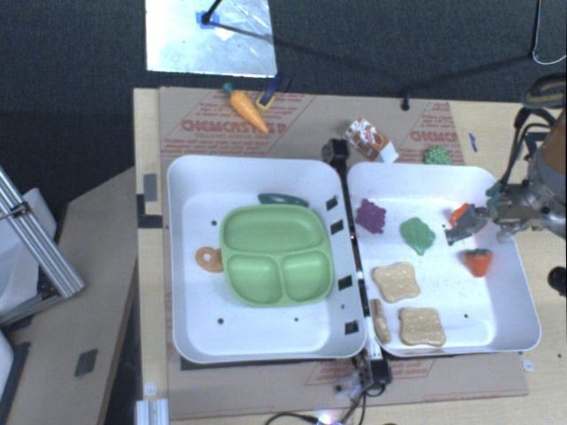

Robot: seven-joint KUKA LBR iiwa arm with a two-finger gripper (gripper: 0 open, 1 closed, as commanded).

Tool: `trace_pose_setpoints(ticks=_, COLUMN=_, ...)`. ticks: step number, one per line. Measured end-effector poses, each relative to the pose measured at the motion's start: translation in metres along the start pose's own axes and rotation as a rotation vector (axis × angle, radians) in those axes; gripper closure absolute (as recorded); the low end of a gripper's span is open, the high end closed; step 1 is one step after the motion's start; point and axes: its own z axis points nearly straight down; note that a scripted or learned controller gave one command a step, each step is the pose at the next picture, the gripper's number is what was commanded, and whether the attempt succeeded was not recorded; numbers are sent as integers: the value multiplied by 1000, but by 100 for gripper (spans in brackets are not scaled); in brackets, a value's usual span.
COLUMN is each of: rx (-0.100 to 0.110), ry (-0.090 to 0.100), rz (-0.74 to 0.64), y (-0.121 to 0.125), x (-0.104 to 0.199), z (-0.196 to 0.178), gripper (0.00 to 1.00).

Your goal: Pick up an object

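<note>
My gripper (461, 228) hangs over the right bin (514, 326), near its right side, with the arm coming in from the right. A small orange-red piece (459, 212) lies right against the gripper's upper edge; whether it is held cannot be made out. A red strawberry-like toy (478, 261) sits just below the gripper. To the gripper's left lie a green leafy toy (416, 235) and purple grapes (370, 216). Two toast slices (396, 281) (421, 326) rest toward the bin's front.
The left bin (190, 326) holds a green divided plate (270, 255), an orange ring (209, 258) and a dark green piece (283, 199). Behind the bins lie a carrot (248, 111), a small carton (370, 140) and a green toy (435, 155). A thin breadstick (380, 320) lies by the divider.
</note>
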Motion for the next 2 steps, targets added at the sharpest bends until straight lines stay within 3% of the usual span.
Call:
trace_pose_setpoints(ticks=1, rx=-7, ry=-2, rz=-2, y=1, x=0, z=-3, gripper=0)
trace_pose_setpoints(ticks=2, rx=-5, ry=-1, rz=0, y=-2, x=2, z=39, gripper=0)
